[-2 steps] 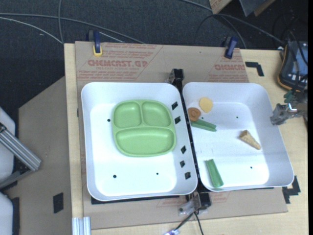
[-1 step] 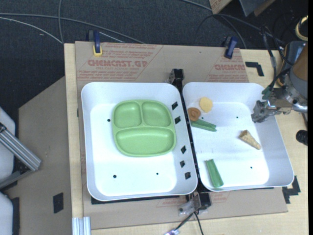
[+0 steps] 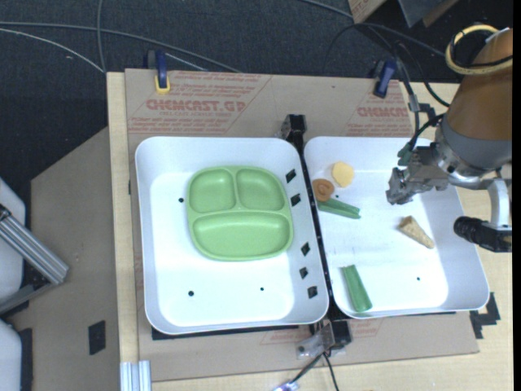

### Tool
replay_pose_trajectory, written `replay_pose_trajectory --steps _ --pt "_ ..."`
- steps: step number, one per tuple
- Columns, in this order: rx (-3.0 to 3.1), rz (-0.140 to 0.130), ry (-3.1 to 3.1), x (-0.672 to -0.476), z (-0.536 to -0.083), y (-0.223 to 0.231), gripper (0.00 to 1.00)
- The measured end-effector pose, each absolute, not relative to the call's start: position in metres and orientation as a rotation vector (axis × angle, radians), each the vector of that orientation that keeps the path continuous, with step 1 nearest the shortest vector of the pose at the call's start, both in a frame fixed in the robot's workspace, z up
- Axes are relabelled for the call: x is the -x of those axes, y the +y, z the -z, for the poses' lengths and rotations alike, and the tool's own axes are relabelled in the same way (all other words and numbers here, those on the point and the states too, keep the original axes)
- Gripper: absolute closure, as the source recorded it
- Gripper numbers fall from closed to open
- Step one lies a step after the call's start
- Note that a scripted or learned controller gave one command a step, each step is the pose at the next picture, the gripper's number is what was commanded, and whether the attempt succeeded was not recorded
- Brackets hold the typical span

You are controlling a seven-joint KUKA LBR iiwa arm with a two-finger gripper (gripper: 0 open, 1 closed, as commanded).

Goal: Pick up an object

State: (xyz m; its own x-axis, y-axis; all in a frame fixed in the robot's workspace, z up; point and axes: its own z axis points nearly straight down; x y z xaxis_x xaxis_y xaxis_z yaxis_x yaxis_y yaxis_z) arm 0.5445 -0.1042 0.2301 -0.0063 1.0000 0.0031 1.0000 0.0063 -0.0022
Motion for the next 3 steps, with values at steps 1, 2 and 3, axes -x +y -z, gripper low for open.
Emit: replay_pose_trajectory --steps 1,2,3 --pt "2.214 0.004 -2.229 -0.557 -0.238 -0.047 1.00" --pt "2.212 0.005 -2.229 -0.565 -0.242 0.015 1.00" --pt "2.214 0.003 -2.228 -0.568 -0.246 0.068 1.00"
